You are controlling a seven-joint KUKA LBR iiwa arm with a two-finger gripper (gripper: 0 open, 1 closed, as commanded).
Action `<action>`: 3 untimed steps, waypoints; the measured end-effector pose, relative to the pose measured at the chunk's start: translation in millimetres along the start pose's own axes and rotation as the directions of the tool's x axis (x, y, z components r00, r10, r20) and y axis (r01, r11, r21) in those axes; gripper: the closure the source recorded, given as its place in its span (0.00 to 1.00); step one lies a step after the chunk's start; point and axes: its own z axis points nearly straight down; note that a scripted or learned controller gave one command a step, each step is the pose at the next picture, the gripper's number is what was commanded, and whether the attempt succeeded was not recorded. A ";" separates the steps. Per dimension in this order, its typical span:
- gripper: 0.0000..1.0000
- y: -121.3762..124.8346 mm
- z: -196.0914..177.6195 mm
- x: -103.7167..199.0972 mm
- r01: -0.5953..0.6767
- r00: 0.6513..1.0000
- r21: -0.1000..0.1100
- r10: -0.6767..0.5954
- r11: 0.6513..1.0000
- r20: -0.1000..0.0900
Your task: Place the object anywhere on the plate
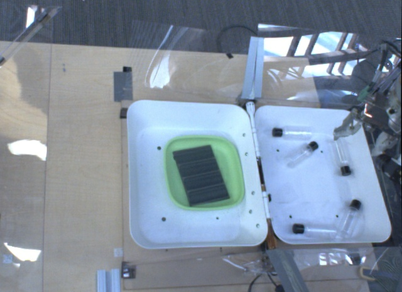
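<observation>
2 white bins on bench [75, 159]. Left bin [144, 221]: 1 green plate [173, 159] w/ 1 dark ribbed block [201, 175] on it, lying centred, tilted. Right bin [320, 196]: 5 clear vials [301, 153] w/ black caps, scattered, mostly near the edges; mid-floor open. Plate rim bare all round the block. Arm enters at upper right; tool [347, 126] sits over right bin's top-right corner, near 1 vial; can't tell if it's apart or together.

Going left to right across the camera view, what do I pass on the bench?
Left bin → green plate holding a dark ribbed block → right bin with scattered clear black-capped vials → gripper at the right bin's far right corner.
</observation>
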 end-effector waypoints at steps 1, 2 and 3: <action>0.00 16.0 24.5 -7.1 0.008 1.000 0.001 -0.008 1.000 0.000; 0.00 26.7 24.5 -1.2 -0.027 1.000 -0.002 0.027 1.000 0.000; 0.00 10.7 5.7 -16.4 -0.066 0.998 -0.002 0.066 0.998 0.000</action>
